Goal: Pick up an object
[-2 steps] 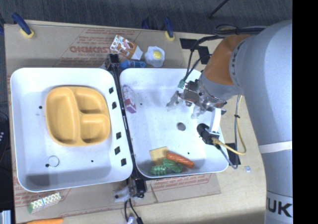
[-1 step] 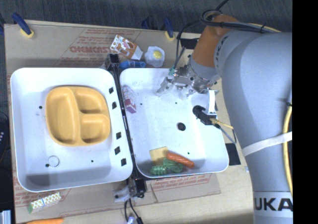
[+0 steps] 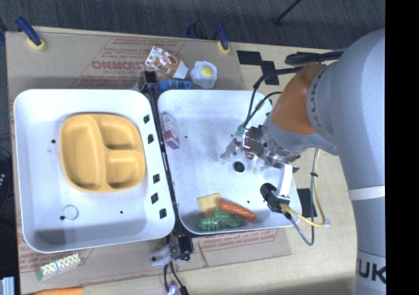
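Two shallow white bins sit side by side on the cardboard-covered tabletop (image 3: 118,55). The grey arm with its orange band (image 3: 296,107) reaches into the right-hand white bin (image 3: 196,101), and its jaws (image 3: 237,150) hang over the middle of that bin's floor. How far apart the jaws stand cannot be told from this angle, and nothing can be seen held between them.

Below the jaws, against the bin's near wall, lie three small things bunched together: one orange carrot-shaped toy (image 3: 237,210), one green leafy toy (image 3: 218,222) just beside it, and one pale yellow flat block (image 3: 209,203) touching both. Well to the left of the jaws, by the bin's left wall, lies one small pinkish packet (image 3: 170,129).

Farther left of the jaws, the left-hand white bin (image 3: 33,176) holds one yellow plastic tray with three compartments (image 3: 103,151).

Outside the bins, up and to the left of the jaws, the tabletop carries one printed red-and-white carton (image 3: 162,61), one blue object (image 3: 174,84) and one white-and-yellow egg-like piece (image 3: 204,73). Two blue clamps (image 3: 29,32) grip the far edge of the cardboard, one at the left corner and one (image 3: 222,37) near the middle. At the near left corner lies one clear wrapped packet (image 3: 59,266).
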Motion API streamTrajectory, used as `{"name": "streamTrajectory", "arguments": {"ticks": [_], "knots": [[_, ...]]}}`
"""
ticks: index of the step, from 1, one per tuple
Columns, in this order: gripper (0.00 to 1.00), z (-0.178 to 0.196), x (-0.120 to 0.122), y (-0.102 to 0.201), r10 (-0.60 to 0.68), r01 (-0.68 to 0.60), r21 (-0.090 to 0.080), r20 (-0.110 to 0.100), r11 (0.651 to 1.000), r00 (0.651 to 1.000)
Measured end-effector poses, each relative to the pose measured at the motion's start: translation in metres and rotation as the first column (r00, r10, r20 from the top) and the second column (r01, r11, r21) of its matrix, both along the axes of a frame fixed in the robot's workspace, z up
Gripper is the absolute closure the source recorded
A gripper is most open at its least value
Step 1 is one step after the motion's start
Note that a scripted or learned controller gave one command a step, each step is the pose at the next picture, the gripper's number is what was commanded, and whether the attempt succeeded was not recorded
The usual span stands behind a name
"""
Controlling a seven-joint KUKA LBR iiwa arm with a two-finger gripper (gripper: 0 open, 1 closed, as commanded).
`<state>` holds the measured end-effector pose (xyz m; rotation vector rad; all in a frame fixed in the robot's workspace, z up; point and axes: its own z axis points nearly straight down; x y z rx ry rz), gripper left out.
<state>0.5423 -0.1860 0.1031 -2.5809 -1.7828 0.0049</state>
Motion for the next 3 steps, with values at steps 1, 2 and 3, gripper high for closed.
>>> {"name": "streamTrajectory", "arguments": {"ticks": [1, 2, 3], "knots": [[0.00, -0.012, 0.031, -0.002, 0.211, -0.211, -0.001, 0.003, 0.977, 0.977], [0.00, -0.012, -0.059, 0.041, 0.092, -0.092, 0.001, 0.000, 0.996, 0.996], [0.00, -0.012, 0.004, 0.004, 0.403, -0.403, 0.000, 0.002, 0.915, 0.915]]}}
